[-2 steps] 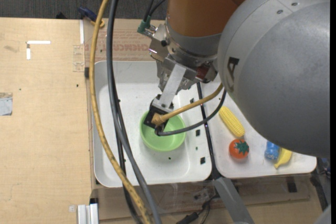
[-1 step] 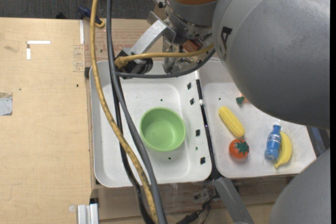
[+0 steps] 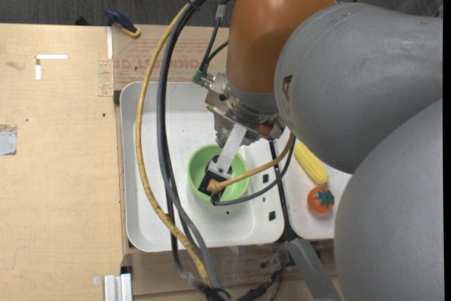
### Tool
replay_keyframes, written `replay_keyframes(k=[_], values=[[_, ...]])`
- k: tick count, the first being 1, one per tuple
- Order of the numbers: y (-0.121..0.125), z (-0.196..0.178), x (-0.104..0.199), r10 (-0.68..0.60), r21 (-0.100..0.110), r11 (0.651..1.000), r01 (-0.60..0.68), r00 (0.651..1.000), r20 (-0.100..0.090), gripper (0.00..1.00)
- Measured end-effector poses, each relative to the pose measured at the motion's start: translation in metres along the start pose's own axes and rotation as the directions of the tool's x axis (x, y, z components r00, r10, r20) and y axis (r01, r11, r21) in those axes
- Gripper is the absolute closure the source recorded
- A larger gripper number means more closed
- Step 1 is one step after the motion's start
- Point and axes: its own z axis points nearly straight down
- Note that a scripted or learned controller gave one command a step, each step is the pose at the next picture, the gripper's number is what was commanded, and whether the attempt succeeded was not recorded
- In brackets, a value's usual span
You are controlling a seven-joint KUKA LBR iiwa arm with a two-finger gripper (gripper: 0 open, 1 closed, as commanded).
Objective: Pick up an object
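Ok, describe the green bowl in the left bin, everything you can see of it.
The green bowl is round, light green and looks like smooth plastic. It sits upright, mouth up, on the floor of the left white bin, toward that bin's right half. The gripper reaches down into its mouth, with black finger parts and a tan piece over its inner rim. Cables and the arm cover part of its right side, so the far rim is hidden.

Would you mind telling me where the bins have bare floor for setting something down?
Free: left bin floor between its left wall and the green bowl. Crowded: the bowl, gripper and cables; corn and tomato alongside.
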Motion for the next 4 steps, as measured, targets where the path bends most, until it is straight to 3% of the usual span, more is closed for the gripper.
replay_keyframes(k=[1, 2, 3, 4], values=[[-0.027, -0.019, 0.022, -0.575, -0.001, 0.818, 0.575, 0.818, 0.0, 1.0], [0.109, -0.071, 0.03, -0.429, -0.001, 0.903, 0.429, 0.903, -0.001, 1.0], [0.1, -0.09, 0.097, -0.402, -0.002, 0.916, 0.402, 0.916, -0.001, 1.0], [0.18, -0.126, -0.002, -0.401, -0.002, 0.916, 0.401, 0.916, -0.002, 1.0]])
